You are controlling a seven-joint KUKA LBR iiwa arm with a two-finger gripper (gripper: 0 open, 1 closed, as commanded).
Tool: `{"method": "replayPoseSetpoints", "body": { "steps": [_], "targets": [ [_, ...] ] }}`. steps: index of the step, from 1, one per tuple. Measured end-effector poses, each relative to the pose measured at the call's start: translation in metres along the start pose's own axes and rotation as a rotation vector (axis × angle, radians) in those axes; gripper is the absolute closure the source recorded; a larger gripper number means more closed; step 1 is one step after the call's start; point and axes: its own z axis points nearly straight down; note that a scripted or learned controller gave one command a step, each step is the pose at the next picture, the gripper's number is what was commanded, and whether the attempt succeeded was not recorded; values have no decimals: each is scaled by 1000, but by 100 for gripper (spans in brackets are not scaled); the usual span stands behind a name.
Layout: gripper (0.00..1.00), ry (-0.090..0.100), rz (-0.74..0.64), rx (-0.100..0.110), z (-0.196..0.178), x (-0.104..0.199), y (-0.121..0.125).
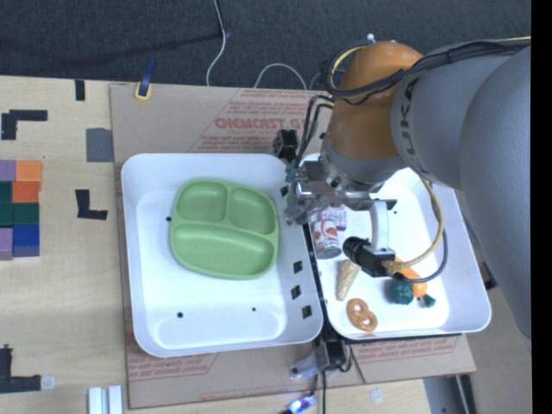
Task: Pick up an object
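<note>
In the right bin [466, 313] a white and red can [329, 235] lies near the left wall. My gripper [316, 203] hangs right over the can's upper end, and the wrist hides its tip. Below the can rests a pale cone [346, 278], with a brown pretzel [362, 316] nearer the front. A small teal thing [399, 292] with an orange piece [423, 299] beside it sits to the right of these.
The left bin [138, 257] holds a green divided plate [226, 228] in its upper half. The bulky grey and orange arm covers the back of the right bin. Coloured blocks [21, 207] lie on the bench at far left.
</note>
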Motion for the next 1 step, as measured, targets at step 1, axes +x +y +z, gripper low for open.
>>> {"method": "replayPoseSetpoints", "body": {
  "steps": [1],
  "targets": [
    [100, -1, -1, 1, 5, 54, -22]
  ]
}}
